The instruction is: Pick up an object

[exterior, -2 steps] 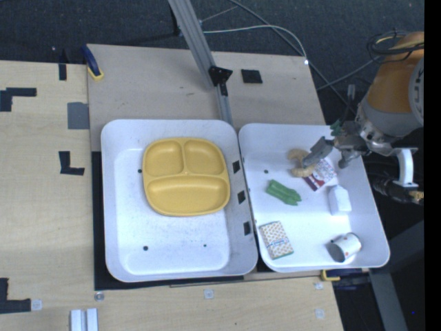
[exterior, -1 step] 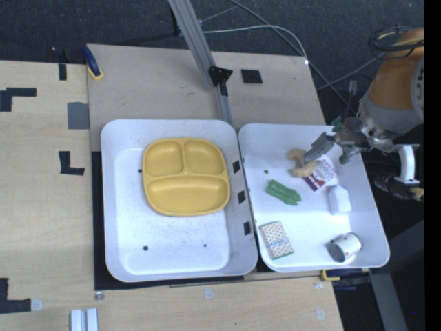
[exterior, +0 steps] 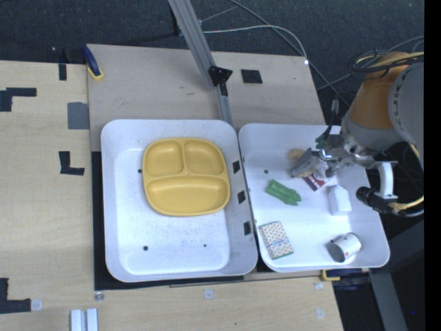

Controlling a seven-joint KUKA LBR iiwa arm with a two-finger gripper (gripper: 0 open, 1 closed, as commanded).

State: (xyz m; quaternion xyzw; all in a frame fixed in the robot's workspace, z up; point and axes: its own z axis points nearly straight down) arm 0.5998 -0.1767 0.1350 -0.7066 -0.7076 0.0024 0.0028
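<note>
arm (exterior: 406, 109): grey | orange band | metallic gripper (exterior: 311, 165) | black cables

The grey arm (exterior: 406, 109) with its orange band (exterior: 375, 102) reached in from the right edge of the frame, wrist bent downward and leftward, its tool (exterior: 306, 165) low at right of centre, angled toward the left.

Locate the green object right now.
The green object lies near the middle of the right bin, just left of the gripper and above the patterned packet.
</note>
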